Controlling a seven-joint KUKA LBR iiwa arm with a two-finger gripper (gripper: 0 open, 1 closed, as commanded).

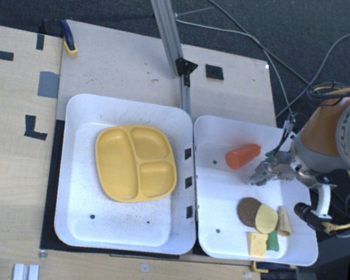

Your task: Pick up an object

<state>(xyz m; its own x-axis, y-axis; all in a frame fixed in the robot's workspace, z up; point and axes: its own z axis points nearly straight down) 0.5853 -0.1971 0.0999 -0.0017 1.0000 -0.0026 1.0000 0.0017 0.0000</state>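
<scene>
The right bin (pixel 219 195) holds an orange carrot-like piece (pixel 242 155) near its top. At its lower right lie a brown disc (pixel 248 210), a pale yellow piece (pixel 266 219), a tan stick (pixel 284 221), a yellow block (pixel 256 243) and a small green piece (pixel 272 241). My gripper (pixel 261 175) hangs low over the right bin, just right of and below the orange piece, and above the brown disc. Nothing shows between its fingers.
The left bin (pixel 72 218) bears a yellow divided plate (pixel 136 162). A metal pole (pixel 169 24) slants down to the gap between the bins. Cables (pixel 339 89) hang at the upper right near the arm.
</scene>
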